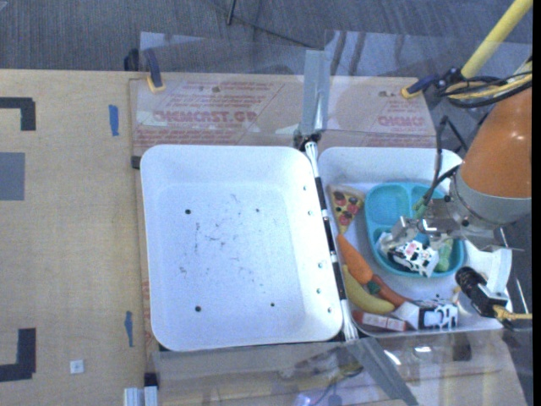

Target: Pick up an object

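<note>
While the large shallow white plastic bin [237, 244] on the left shows only scuff marks and a few dark dots on its floor, its neighbour, the smaller white bin [338, 161] on the right, is crowded with toys. At that bin's nine o'clock side lies a triangular toy pizza slice [346, 202] with red dots, and below it, toward seven o'clock, an orange plastic carrot [357, 260] lies against a yellow plastic banana [367, 297]. A red-and-white tube-like object [385, 319] lies along the six o'clock wall, hard to identify. Beside it at five o'clock sits a small black-and-white block [438, 316], its markings too blurred to read. A teal divided plastic dish [390, 205] fills the bin's middle, partly hidden by the arm. On the dish's five o'clock part rests a black-and-white spotted cow-like toy [414, 255]. The silvery two-finger gripper [412, 230] sits just above and touching that toy; whether its jaws are spread or pinching I cannot tell, since wiring and metal blur together. The grey arm with its orange band [503, 146] enters from three o'clock, cut off by the frame.
</note>
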Available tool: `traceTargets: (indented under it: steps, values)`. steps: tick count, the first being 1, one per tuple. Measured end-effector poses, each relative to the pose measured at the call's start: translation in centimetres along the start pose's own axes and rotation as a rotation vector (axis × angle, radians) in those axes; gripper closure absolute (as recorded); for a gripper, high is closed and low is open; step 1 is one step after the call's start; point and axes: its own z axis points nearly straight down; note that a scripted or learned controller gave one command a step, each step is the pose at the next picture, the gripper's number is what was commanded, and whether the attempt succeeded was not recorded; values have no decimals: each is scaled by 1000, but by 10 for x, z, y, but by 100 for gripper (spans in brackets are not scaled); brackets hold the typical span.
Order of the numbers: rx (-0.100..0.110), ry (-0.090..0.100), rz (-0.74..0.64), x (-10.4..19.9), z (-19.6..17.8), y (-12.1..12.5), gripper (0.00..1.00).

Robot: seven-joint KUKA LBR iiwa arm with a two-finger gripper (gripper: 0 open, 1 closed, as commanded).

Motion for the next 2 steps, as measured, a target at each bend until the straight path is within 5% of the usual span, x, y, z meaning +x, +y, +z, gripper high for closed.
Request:
traceTargets:
  steps: [1,2]
  values:
    - [-2,-1,221,42,2,3,0]
    - [-3,-2,174,9,33,37,0]
